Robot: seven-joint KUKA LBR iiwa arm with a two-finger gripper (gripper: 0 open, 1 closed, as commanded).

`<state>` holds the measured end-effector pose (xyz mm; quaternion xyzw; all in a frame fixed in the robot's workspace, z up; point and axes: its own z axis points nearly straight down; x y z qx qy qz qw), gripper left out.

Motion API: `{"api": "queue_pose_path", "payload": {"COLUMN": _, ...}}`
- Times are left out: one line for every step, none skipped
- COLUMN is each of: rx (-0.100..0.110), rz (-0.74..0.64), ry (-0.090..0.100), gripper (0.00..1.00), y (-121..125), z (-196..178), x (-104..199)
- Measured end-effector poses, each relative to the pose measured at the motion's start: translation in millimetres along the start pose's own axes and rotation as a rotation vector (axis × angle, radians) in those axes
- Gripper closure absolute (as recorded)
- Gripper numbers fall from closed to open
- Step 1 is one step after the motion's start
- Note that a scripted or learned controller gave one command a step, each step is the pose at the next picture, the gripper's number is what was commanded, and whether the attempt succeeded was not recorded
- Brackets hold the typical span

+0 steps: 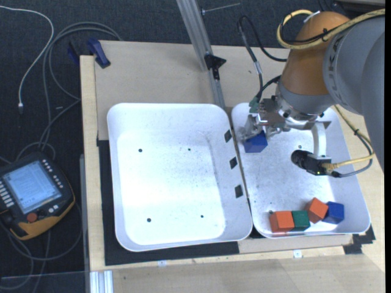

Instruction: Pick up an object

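The arm (342,47) is reaching over the right bin (360,221), its gripper (258,133) clasping a blue block (255,143) between its fingers.

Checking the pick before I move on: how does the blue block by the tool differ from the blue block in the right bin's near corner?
The blue block by the tool sits alone at the right white bin's far left, right under the tool; the corner blue block lies far from the tool, in a row beside an orange block. Whether the first is gripped, I cannot tell. Both are small blue cubes.
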<state>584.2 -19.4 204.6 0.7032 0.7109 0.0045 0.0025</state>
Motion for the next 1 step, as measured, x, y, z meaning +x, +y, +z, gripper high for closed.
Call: {"api": "queue_pose_path", "payload": {"rx": 0.010, "rz": 0.001, "ry": 0.003, "gripper": 1.00, "y": -63.5, "z": -50.0, "x": 74.9}}
